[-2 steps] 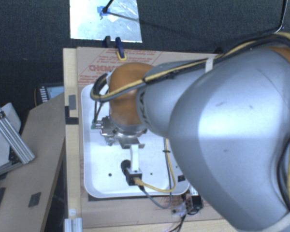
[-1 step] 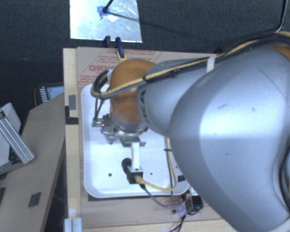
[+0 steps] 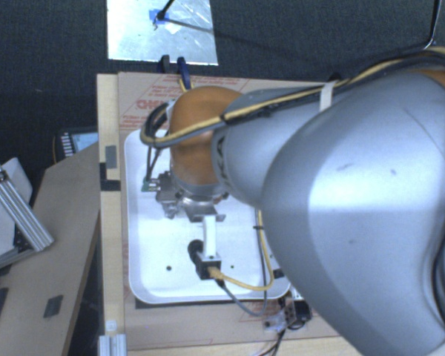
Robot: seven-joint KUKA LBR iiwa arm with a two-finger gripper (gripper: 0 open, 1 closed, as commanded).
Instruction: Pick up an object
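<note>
Here, the hand [image 3: 194, 210] hangs low over the white bin [image 3: 154, 273] at centre-left of the frame. Whether it is released or clenched, and where the object lies, I cannot tell.

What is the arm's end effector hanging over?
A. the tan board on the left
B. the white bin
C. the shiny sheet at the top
B: the end effector sits over the floor of the white bin, just below the arm's orange band.
</note>
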